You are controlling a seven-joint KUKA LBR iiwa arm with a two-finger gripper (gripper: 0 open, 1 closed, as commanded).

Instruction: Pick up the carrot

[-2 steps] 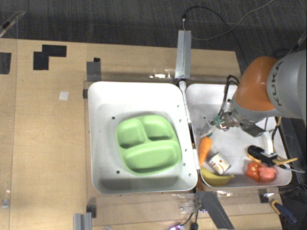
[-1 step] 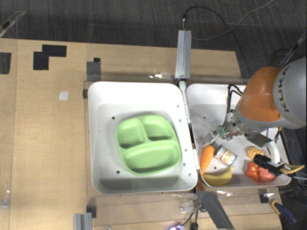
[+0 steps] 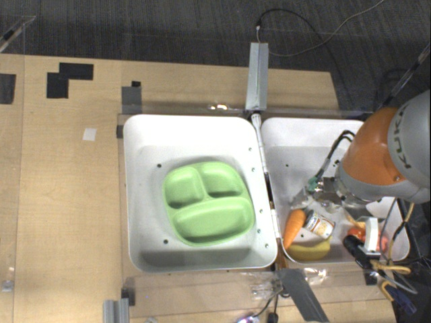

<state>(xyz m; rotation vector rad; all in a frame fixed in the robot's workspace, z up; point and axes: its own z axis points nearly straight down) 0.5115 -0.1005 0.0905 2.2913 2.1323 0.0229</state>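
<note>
Along the lower edge of the frame, in the right-hand bin (image 3: 296, 136), we see the carrot (image 3: 293, 226) lying near the bin's left wall, its tip pointing down toward the front. Just to its right sit a small labelled container (image 3: 319, 227) and a banana (image 3: 311, 249), the banana touching the carrot's lower end. Above these things hangs the gripper (image 3: 328, 192); we cannot tell how far apart it stands, and we see nothing held in it. Behind it rises the arm with its orange band (image 3: 376, 147). Further left, the other bin (image 3: 145, 200) holds a green divided plate (image 3: 209, 202).
</note>
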